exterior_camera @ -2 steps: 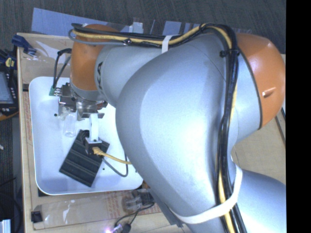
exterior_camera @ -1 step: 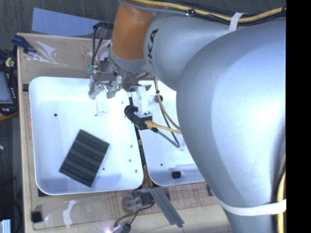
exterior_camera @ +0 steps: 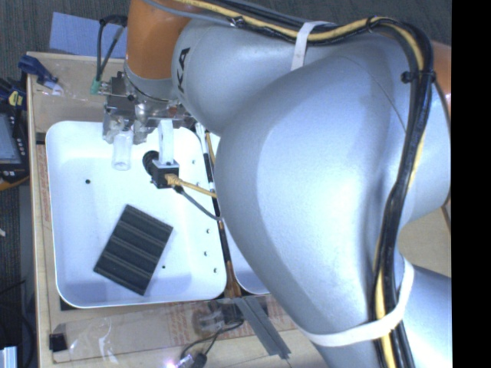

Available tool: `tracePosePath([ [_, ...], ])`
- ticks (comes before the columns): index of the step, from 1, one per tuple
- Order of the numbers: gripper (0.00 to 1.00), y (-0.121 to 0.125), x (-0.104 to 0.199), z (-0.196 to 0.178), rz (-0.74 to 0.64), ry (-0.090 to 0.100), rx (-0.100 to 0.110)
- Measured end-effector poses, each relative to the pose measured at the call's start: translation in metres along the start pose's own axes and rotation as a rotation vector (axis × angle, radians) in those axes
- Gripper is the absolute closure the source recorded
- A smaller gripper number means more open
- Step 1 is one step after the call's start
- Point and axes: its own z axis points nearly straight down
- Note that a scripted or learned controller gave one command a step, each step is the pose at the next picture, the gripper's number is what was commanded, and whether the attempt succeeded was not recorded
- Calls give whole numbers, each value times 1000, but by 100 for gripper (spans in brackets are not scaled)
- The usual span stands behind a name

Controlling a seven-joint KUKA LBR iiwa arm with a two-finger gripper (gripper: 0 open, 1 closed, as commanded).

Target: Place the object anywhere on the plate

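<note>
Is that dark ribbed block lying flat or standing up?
Flat. The block lies face up on the left bin's floor, ribs showing, apart from the tool.

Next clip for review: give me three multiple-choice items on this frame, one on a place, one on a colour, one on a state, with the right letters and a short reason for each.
1. Where does the dark ribbed plate lie?
A. in the left bin, towards its near edge
B. on the wooden bench outside both bins
C. clamped in the hand

2. What colour is the band above the arm's wrist?
A. green
B. orange
C. blue

3. How does the hand stand to the plate?
A. pressed flat on the plate
B. above the far part of the left bin, apart from the plate
C. lifting the plate off the bin floor

Answers:
1 A: the plate rests on the white floor of the left bin, near its front wall.
2 B: the collar under the grey housing is orange.
3 B: bare white floor shows between hand and plate.
</note>
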Motion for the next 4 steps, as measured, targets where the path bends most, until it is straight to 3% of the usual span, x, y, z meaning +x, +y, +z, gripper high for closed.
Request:
tracePosePath([
  [1,100,-120,-11,-158,95,3,-3],
  [2,100,-1,51,-50,-11,-2,3],
  [3,100,-48,16,-84,-298,1,1],
  [4,100,-110,-22,-29,-383,-1,2],
])
